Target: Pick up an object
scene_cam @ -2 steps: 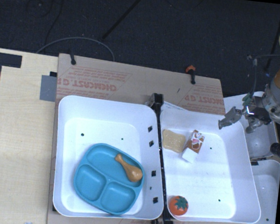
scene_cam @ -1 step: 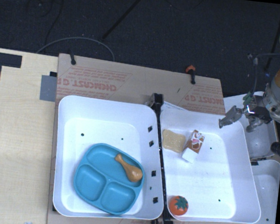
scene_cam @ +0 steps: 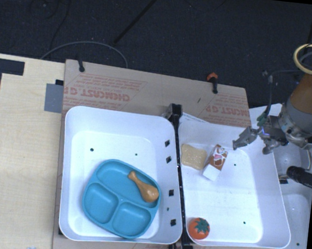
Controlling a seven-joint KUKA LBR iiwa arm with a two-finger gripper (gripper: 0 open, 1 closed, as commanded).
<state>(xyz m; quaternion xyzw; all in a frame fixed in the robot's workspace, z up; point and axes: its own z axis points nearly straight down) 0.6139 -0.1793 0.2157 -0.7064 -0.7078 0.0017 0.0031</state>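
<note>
Nearest candidate for the pick: small carton [scene_cam: 216, 162], red-brown and white, in the right bin [scene_cam: 257, 218], upper-middle of the floor. It lies tipped over, long axis running roughly from 1 o'clock (the printed end) down to 7 o'clock (white end). Touching nothing that I can see; bare white floor all round it.

Just beside it at 9 o'clock: tan square block [scene_cam: 193, 157], sponge or bread slice, flat on the floor, close to the divider between the bins. A narrow gap separates block and carton.

Gripper [scene_cam: 258, 138] sits at the bin's upper right rim, at about 2 o'clock from the carton, and appears above the floor rather than down in the bin. Fingers look spread, one prong towards the carton and one nearer the wrist, with nothing between them. Judgement: the coming move is a travel towards 8 o'clock plus a descent; closing across the carton's short side would call for the wrist to turn square to that 1–7 axis.

Further out: orange-red round fruit with green top [scene_cam: 199, 228] at the right bin's lower left corner, well apart from the gripper.

Left bin [scene_cam: 83, 123]: blue sectioned plate [scene_cam: 107, 200] with a toy drumstick [scene_cam: 144, 187] lying across its upper compartment.
</note>
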